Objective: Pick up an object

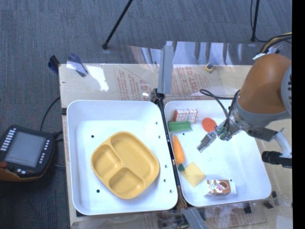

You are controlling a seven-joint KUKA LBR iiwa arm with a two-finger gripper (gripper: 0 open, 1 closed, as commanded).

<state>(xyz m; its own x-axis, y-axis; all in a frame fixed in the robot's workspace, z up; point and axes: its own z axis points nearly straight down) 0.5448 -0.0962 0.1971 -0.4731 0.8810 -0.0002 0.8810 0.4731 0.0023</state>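
Observation:
My gripper (209, 141) hangs over the middle of the right bin (248, 175), below the orange wrist band. A red-orange round piece (208, 124) lies just up and left of it. Further left in that bin sit a small orange and white box (185, 115), a green piece (179, 126) and a carrot (178, 150). A yellow cheese slice (193, 174) and a brown and white carton (220, 188) lie near the front wall. No object shows in the gripper.
The left bin (81, 123) holds a yellow divided plate (125, 163). A grey post (166, 73) stands behind the join of the two bins. A teach pendant (24, 151) lies on the floor at left. Tripod legs stand behind the bench.

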